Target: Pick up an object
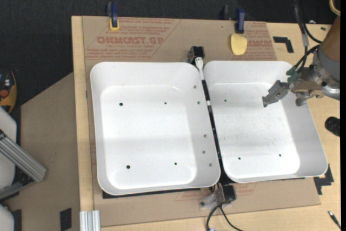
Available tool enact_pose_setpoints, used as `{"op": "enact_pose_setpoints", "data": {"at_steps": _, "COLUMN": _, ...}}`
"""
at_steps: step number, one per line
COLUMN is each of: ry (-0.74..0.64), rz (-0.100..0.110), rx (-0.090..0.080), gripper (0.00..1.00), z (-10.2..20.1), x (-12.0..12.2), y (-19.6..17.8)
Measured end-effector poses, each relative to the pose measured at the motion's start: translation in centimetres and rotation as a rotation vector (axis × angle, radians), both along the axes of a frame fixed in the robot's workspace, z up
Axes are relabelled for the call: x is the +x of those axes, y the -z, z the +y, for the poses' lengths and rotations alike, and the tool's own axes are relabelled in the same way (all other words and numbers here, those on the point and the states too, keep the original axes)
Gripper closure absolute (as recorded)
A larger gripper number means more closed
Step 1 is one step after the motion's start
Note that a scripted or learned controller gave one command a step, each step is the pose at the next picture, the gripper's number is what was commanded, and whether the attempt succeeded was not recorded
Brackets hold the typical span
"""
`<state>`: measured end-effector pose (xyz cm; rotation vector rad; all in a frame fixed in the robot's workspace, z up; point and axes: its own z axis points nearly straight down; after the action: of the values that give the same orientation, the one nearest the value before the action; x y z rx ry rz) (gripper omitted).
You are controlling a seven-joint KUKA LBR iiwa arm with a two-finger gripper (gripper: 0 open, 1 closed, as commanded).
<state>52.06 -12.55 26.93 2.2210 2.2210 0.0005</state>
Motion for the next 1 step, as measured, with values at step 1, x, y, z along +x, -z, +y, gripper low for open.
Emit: {"op": "enact_pose_setpoints", "data": {"at_steps": 1, "ry": 0.0, "rz": -0.003, "rx": -0.001, "gripper": 1.0, "z": -0.01, "x": 0.06, "y": -1.08}}
